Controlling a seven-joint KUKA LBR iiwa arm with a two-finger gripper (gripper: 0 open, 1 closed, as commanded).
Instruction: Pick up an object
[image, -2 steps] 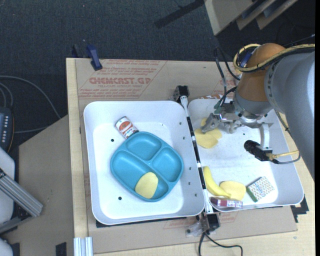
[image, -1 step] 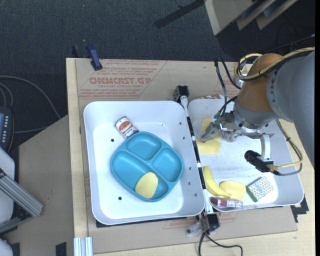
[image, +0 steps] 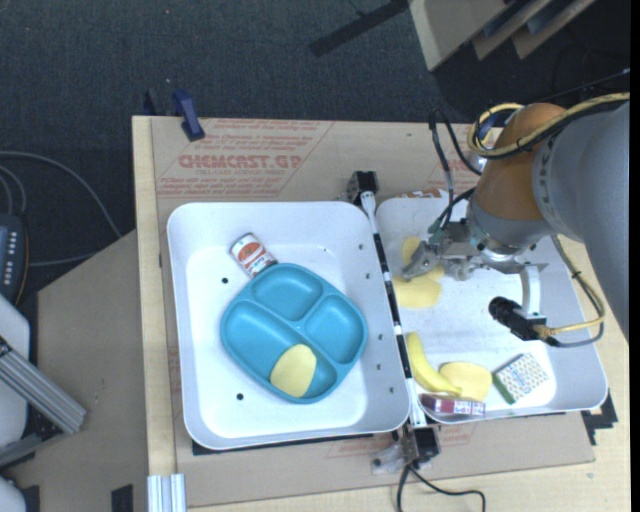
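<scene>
My gripper (image: 427, 260) hangs low over the upper left part of the right bin (image: 572, 345), under the grey arm with its orange band (image: 520, 165). It is right above two flat yellow pieces, a small one (image: 409, 246) at its left and a larger one (image: 419, 293) just below it. Whether it touches either piece is hidden by the wrist. A banana (image: 421, 366) and a round yellow object (image: 467, 378) lie at the bin's front left.
The right bin also holds a patterned box (image: 522, 377) and a small can (image: 452, 406) at the front edge. In the left bin (image: 190, 300) lies a blue divided plate (image: 290, 325) with a yellow item (image: 293, 370) in it, and a red-and-white can (image: 252, 254).
</scene>
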